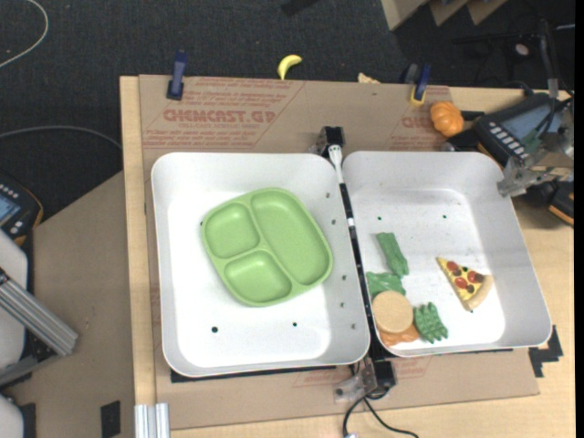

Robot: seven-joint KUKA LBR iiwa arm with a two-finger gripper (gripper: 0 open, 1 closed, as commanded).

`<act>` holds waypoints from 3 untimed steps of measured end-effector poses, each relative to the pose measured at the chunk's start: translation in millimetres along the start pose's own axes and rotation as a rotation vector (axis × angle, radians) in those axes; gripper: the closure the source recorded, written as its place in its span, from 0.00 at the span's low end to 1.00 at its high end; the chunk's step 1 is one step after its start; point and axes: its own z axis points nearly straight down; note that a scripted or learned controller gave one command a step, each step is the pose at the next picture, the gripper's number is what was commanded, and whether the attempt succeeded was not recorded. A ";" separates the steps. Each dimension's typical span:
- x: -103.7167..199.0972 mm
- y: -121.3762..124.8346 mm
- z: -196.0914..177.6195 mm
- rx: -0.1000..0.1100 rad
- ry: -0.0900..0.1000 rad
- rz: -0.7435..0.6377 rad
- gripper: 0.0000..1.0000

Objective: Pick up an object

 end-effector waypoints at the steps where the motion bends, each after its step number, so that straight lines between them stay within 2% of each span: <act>1: -1.4 2.1 -184.0 -0.010 -0.004 0.001 1.00; 2: 42.0 -95.0 -88.7 0.025 0.011 0.004 1.00; 3: -2.0 11.9 -125.7 0.000 -0.002 0.000 1.00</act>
